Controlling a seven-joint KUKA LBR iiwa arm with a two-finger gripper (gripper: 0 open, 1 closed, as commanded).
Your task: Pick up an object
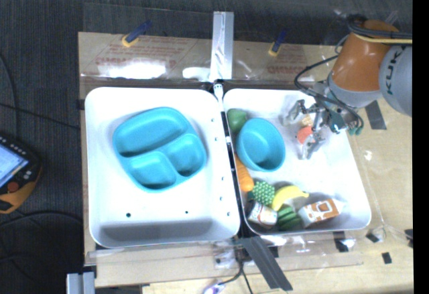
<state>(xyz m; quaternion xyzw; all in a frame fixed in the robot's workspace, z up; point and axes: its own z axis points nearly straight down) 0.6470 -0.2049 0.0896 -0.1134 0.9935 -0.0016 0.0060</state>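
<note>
My gripper (305, 129) hangs low over the back right part of the right bin (348, 172), just right of a blue bowl (261, 144). Its fingers (293, 113) stand open, and a small orange-red piece (305, 133) shows between them; whether they touch it is unclear. A green round fruit (236, 117) lies behind the bowl at the bin's left wall. Along the front of the bin lie a carrot (244, 177), a knobbly green item (263, 192), a banana (289, 195), a can (261, 215), a dark green vegetable (288, 217) and an orange-and-white carton (320, 209).
The left bin (107, 219) holds a blue divided tray (159, 147). A metal divider (228, 152) runs between the bins. The arm's orange band (358, 61) sits above the right bin's back corner. A handheld pendant (13, 175) lies off the bench at the left.
</note>
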